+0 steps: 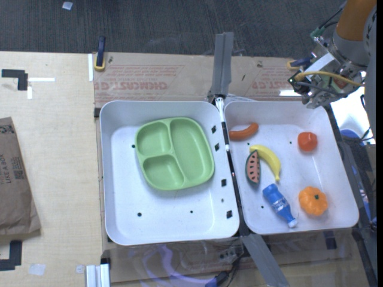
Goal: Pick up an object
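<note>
Far left we see a brown paper bag (15, 178) flat on the wooden bench (60, 130). Next, the left bin (119, 220) holds a green divided plate (175, 153), three compartments, lying flat. The right bin (335, 220) holds the pickable items: a sausage (243, 131) near the top-left corner, a banana (268, 159) below it with a watermelon slice (254, 167) touching its left side, a blue bottle (279, 204) lying tilted toward the front, a small pumpkin (313, 201) to its right, a red tomato (307, 142) farther back. The gripper (317, 91) hangs at the right bin's back-right corner, above the rim, well apart from all items. Nothing is between its fingers; we cannot tell whether they are spread or closed.
</note>
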Controlling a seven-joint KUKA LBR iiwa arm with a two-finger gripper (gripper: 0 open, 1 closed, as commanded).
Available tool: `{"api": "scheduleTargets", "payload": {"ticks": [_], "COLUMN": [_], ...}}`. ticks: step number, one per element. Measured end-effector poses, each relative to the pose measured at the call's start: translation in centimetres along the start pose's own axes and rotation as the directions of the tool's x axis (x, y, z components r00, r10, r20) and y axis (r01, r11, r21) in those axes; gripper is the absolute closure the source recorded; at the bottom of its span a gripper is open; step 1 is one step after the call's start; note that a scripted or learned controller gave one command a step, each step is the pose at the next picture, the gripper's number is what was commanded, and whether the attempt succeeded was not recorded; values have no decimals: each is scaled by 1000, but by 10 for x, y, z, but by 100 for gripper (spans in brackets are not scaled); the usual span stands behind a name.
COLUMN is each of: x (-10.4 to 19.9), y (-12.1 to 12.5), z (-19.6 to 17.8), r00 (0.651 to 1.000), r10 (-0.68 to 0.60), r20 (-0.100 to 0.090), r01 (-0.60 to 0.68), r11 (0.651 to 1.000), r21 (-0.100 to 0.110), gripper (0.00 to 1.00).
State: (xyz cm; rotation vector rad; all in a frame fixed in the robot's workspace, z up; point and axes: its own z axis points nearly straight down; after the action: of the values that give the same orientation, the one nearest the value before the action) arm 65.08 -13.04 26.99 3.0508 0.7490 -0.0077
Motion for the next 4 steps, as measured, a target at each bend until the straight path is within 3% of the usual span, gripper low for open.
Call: {"api": "scheduleTargets", "payload": {"ticks": [1,2,3,4], "x": [0,-18,-25,-19], "y": [1,36,48,37], "z": [4,4,10,26], "r00": [992,981,968,962], "r10": [123,194,250,274], "r20": [-1,-2,-1,0], "r01": [-123,-194,-250,-274], "r11": [992,981,968,962], "r21": [1,1,1,2], "gripper": [100,100,100,100]}}
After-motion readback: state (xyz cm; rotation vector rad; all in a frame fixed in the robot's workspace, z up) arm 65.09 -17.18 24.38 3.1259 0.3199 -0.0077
